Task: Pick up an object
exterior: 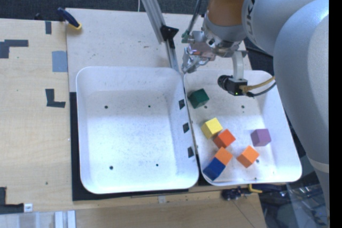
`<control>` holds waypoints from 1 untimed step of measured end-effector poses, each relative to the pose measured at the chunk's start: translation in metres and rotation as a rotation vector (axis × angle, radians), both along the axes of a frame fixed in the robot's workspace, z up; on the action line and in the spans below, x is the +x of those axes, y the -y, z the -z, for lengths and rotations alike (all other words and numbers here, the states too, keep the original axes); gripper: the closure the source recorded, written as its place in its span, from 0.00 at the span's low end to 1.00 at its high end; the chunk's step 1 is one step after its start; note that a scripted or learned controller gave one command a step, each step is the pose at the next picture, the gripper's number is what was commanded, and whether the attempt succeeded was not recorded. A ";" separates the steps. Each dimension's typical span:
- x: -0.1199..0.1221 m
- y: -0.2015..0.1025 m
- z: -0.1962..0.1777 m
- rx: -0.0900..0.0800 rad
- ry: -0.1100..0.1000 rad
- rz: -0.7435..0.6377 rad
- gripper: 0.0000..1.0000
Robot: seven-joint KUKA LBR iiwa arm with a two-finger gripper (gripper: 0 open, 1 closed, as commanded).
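Right bin (278, 115) corner behind gripper (190, 64)

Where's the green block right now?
The green block sits in the right bin, near its far left corner by the divider, just below the hand and up from the yellow block.

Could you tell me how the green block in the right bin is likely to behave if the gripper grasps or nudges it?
The green block looks like a rigid cube with flat faces, so it should slide, not roll. It seems small and probably light. It sits apart from the yellow block, leaving the gripper room around it.
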State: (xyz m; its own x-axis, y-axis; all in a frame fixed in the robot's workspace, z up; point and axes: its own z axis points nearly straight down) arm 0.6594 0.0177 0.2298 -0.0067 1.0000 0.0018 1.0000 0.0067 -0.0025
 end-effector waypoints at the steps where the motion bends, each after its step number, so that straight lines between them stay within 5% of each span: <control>1: -0.007 -0.064 0.000 0.000 0.001 -0.001 1.00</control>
